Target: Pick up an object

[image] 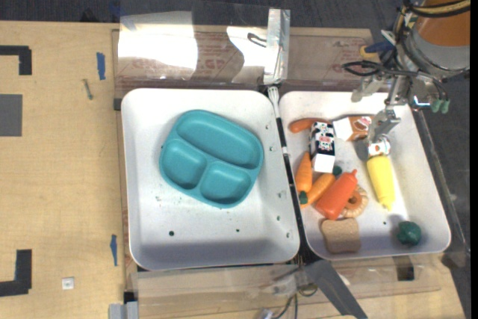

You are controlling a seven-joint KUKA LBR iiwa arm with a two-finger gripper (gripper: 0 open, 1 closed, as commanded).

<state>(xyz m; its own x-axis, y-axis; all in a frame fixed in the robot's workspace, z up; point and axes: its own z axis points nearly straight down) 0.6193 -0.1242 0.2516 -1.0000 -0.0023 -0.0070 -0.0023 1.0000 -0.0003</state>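
The yellow corn cob (381, 175) lies in the right bin (433, 198), right of centre in the frame, its long axis running roughly top to bottom, and the gripper (382, 132) hangs just above its upper end. How far the gripper stands apart, and whether it has hold of anything, I cannot tell; nothing can be seen held in it. The cob looks like a toy of hard plastic: probably light, stiff, a little slick and rounded, so it may roll or squirt out if pinched near a tip. The likeliest sound hold is across its middle, closing over the narrow width. To its left the room is tight: an orange bottle (337, 193) and a carrot (304, 174) lie crowded with a black-and-white carton (323, 146), and a tan block (341, 235) sits lower down. To the right of the cob the bin floor is open up to the wall, with a dark green ball (408, 233) near the lower right corner, well apart. The left bin (149, 235) holds a teal divided plate (211, 158).
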